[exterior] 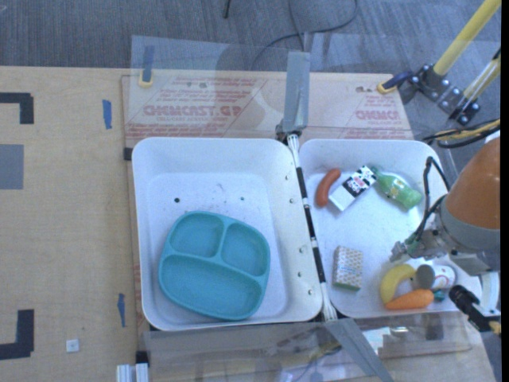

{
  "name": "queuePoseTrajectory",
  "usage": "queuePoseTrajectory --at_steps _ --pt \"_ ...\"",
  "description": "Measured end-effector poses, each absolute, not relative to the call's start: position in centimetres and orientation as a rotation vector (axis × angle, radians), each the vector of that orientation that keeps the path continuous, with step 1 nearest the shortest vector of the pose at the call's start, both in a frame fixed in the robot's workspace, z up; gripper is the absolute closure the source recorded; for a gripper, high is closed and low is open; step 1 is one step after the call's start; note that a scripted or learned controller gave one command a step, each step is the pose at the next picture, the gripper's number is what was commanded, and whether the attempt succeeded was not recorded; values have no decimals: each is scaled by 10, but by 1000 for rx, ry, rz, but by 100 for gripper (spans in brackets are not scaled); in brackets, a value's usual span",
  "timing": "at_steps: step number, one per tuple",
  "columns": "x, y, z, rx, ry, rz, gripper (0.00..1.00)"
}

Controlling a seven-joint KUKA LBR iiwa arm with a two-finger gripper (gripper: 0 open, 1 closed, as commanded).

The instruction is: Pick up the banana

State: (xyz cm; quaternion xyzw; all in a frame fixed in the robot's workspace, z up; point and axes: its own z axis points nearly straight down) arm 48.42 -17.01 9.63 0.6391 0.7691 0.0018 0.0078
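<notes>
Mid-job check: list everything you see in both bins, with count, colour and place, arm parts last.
Divided tray: one, teal, left bin.
Sausage: one, red-orange, right bin, upper left.
Small carton: one, white and black, beside the sausage.
Bottle: one, green, upper right, lying down.
Sponge-like block: one, speckled beige, lower left.
Banana: one, yellow, lower right.
Carrot: one, orange, just below the banana.
Gripper: one, grey, above the banana.

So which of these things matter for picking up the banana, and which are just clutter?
Belongs to the job:
banana
pincer
right bin

Just lying about:
carrot
sausage
green bottle
black-and-white carton
patterned block
teal divided plate
left bin
</notes>
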Motion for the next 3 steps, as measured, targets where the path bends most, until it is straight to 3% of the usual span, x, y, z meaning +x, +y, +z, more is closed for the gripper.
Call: queuePoseTrajectory --at_steps 1,2,3 --pt "484 -170 96 1999 2405 5 0" --pt "484 -172 103 2007 2399 4 100" --pt "484 -172 103 2007 2400 4 0"
